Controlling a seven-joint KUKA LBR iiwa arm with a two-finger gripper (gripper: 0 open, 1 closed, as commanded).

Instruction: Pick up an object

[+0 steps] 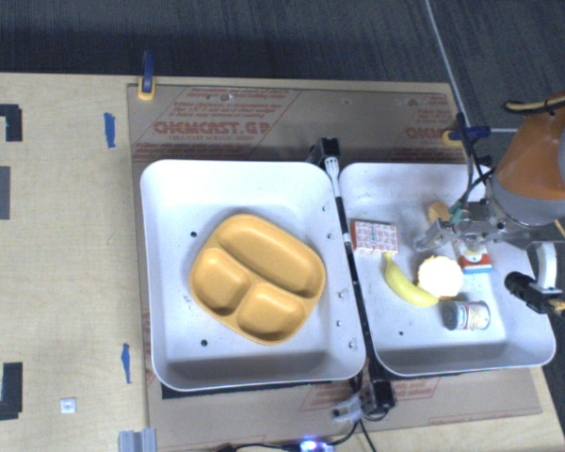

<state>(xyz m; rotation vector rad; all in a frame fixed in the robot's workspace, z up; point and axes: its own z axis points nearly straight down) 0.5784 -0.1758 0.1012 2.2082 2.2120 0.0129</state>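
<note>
In the right bin (395, 351) lie a yellow banana (404, 284), a pale round fruit (441, 275) touching it, a small can (466, 315) on its side, a red-and-white patterned packet (374, 237), a tan piece (438, 212) and a red-and-white box (478, 260). My gripper (449, 228) hangs low over the bin's middle right, just above the round fruit and beside the tan piece and the box. Nothing shows held in it. The grey arm with its orange band (537, 163) comes in from the right and covers part of the box.
The left bin (169, 205) holds a yellow divided tray (255, 277). A black divider clip (329, 151) sits between the bins at the back. A thin cable (443, 36) runs up from the wrist. Brown board (264, 116) lies under both bins.
</note>
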